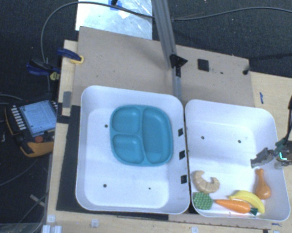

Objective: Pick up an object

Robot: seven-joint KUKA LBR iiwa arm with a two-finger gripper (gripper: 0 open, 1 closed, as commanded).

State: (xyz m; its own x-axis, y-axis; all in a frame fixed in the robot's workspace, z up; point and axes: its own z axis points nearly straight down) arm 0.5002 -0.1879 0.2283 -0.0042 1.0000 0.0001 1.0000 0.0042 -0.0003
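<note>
At the far left, well off the left bin (86,185), we see a small blue-screened device on an orange base (34,125) lying on the dark floor, with cables trailing around it; what it is we cannot make out. Inside the left bin sits a blue divided plate (142,136), flat, toward the bin's back half and apart from its walls.

A grey pole (165,28) slants down from the top edge and ends just behind the seam where the left bin meets the right bin (226,118); its upper end is cut off by the frame.

The toy foods lie clustered in the front part of the right bin, all well clear of the left bin apart from the two nearest the shared wall: a tan croissant (206,182) and, just in front of it, a green knobbly piece (202,201) in the corner, too small for us to name. Further from the left bin lie an orange carrot (234,206), touching a yellow banana (250,199) behind it, and a brown drumstick (262,185).

The pincer (262,158) hangs over the right bin's far side, just behind the drumstick. It is blurred, and the arm behind it is cut off at the edge; we cannot tell whether it is wide or narrow, and we see nothing in it.
</note>
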